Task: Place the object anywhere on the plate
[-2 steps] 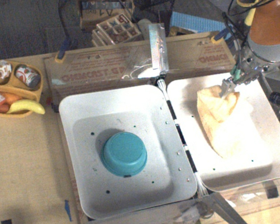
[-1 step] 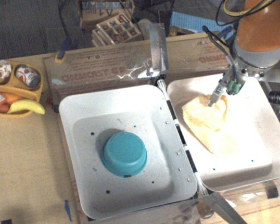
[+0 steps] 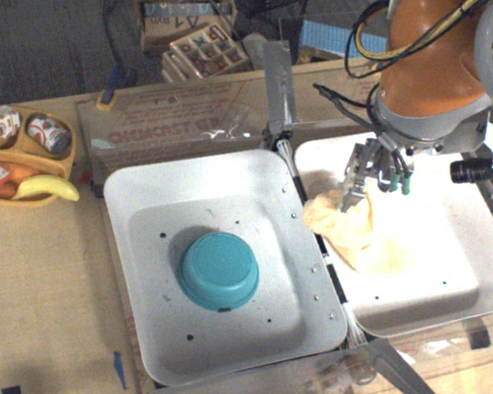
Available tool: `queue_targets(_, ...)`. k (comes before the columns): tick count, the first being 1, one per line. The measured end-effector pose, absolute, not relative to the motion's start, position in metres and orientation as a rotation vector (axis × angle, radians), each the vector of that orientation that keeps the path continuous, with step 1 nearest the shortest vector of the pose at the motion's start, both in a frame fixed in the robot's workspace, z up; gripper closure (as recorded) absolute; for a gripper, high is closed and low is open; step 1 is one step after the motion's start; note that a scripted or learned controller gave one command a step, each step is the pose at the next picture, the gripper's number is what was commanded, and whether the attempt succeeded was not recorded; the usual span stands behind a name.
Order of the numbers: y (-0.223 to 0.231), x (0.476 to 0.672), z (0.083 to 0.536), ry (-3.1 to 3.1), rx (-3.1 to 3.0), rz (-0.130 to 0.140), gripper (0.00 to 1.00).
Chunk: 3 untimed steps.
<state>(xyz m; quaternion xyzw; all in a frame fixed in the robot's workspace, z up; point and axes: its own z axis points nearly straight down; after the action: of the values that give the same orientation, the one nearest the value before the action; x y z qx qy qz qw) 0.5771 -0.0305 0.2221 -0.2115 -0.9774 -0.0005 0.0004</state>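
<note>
My gripper (image 3: 357, 191) hangs over the far left part of the right bin (image 3: 483, 284), its fingers closed on the upper edge of a pale yellow cloth (image 3: 349, 226). The cloth droops from my fingertips and spreads down toward the bin floor, beside the wall between the two bins. In the left bin (image 3: 137, 209), a teal plate (image 3: 219, 270) sits near the middle, well apart from the cloth.

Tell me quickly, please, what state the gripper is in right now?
Gripper: over the right bin, its fingers pinching the pale yellow cloth, which hangs lifted from them.
</note>
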Motion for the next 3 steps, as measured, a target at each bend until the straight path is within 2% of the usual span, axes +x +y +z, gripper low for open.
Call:
queue_targets(1,0.016,0.562,0.233,-3.142,-0.049,-0.003,1.00)
queue_targets(3,0.111,0.531,0.222,-3.141,0.004,-0.002,1.00)
